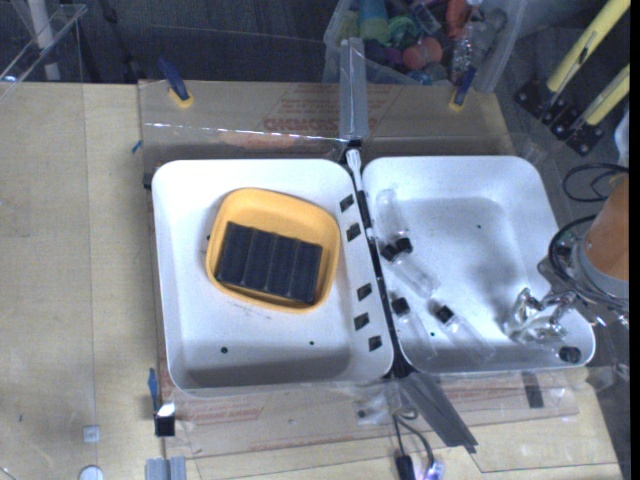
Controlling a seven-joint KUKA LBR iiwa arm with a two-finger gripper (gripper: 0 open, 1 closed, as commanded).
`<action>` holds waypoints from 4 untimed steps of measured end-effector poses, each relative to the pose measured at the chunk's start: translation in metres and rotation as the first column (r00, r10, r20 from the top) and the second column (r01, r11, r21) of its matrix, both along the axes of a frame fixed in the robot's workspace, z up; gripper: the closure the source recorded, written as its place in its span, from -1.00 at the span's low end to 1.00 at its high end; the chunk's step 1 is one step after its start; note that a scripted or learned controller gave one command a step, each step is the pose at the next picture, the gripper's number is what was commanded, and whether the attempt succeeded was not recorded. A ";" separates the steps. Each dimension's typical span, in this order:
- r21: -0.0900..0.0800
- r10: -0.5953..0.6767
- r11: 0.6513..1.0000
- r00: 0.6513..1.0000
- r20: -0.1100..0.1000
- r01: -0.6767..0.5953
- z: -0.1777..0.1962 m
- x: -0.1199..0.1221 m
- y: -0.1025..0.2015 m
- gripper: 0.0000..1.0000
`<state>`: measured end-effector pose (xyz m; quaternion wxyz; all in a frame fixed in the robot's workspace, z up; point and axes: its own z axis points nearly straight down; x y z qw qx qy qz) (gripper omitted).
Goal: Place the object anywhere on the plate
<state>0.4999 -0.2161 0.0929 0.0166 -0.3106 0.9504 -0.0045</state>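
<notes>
We record a dark ridged block lying flat on the yellow plate in the left bin, while the gripper sits low in the right bin's near right corner, its state beyond what we can tell.

A pale wooden surface spreads under everything, and on it sit two shallow white bins, edge to edge. The left bin and the right bin meet along a seam marked with small dark tabs. A clear sheet lies behind them, pinned by a blue clamp on the left and another blue clamp on the right. Small bits lie near the front left corner.
</notes>
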 end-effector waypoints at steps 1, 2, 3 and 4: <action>-0.007 0.245 0.970 0.970 0.003 -0.245 0.000 -0.001 0.005 1.00; -0.011 0.352 0.936 0.936 -0.012 -0.353 -0.001 -0.008 0.017 1.00; -0.014 0.450 0.893 0.893 -0.021 -0.450 -0.001 -0.015 0.035 1.00; -0.017 0.458 0.889 0.889 -0.003 -0.458 -0.001 -0.010 0.041 -1.00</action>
